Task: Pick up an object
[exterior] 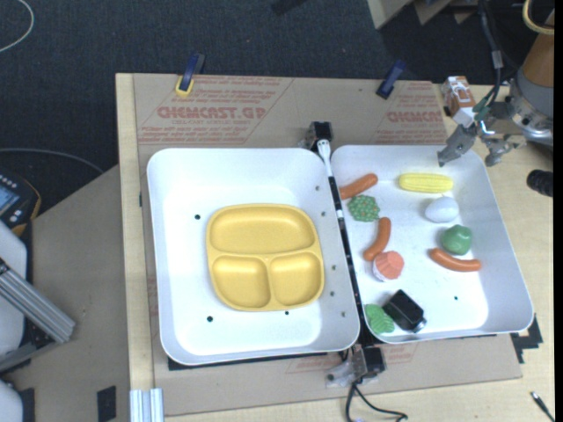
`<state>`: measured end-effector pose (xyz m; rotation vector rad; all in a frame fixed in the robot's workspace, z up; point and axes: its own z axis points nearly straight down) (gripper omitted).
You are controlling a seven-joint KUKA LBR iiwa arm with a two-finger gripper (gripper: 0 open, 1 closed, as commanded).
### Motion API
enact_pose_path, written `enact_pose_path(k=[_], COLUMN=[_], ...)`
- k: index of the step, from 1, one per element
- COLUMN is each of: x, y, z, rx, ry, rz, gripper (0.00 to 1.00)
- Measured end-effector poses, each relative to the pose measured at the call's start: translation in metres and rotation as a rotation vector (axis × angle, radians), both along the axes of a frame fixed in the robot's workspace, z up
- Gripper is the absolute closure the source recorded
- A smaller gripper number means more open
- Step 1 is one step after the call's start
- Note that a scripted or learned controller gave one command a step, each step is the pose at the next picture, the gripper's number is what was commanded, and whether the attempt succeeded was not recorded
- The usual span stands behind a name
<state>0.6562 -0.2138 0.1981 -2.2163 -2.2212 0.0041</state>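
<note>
Camera view from above: the gripper [476, 146] hovers with its fingers spread and nothing between them at two o'clock over the right bin [503, 262]. Toy food lies scattered there for picking; the corn cob [425, 182] lies nearest, just below.

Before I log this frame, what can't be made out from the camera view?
- Arm: cut off by the right edge; just the wrist end is in frame.
- Gripper: open, fingers small and slightly blurred; whether it is above or touching the right bin is unclear.
- Green item at the bin's front: partly covered by the black block.
</note>
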Motion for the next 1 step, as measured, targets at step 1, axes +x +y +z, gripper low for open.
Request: enact_pose_path(k=[1], x=[0.0056], y=[0.0038], z=[-0.0612], rx=[0.0], ry=[0.001], rz=[0.0], gripper=[0.0])
